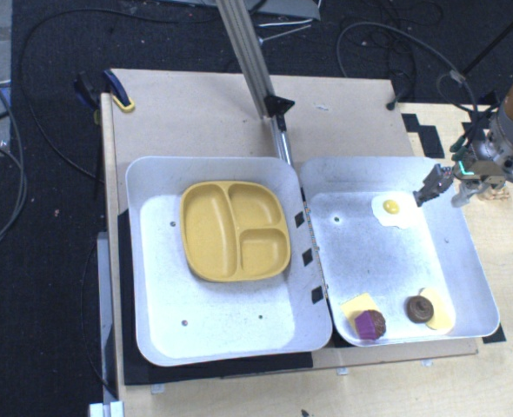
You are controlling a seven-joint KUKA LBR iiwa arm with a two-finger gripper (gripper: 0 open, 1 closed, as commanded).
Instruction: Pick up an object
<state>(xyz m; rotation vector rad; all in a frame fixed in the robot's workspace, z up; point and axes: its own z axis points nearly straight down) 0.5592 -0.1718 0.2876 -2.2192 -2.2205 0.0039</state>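
Note the tabletop (pixel 196 111); it carries two white bins side by side. The left bin (pixel 152 320) holds one yellow divided plate (pixel 236 230), lying flat near its middle; the right bin (pixel 448 259) holds the small items. The gripper (pixel 448 191) hangs over the right bin's far right rim; its fingers stand apart with nothing between them.

The nearest candidate is the egg (pixel 390 208), a flat white piece with a yellow yolk. It lies in the far part of the right bin, just beside the fingers; contact cannot be judged. A purple lump (pixel 369 323) and a brown disc (pixel 420 308) sit along that bin's near edge, each on a yellow slip, well apart from the gripper.

Expect these faults:
- The egg looks thin and flush with the bin floor; the fingers may close above it and lift nothing.
- A straight descent from here may strike the rim, since the gripper stands over the bin's edge.
- The plate is probably too wide for the fingers.
- A grasp on the lump or disc may drag its slip along.
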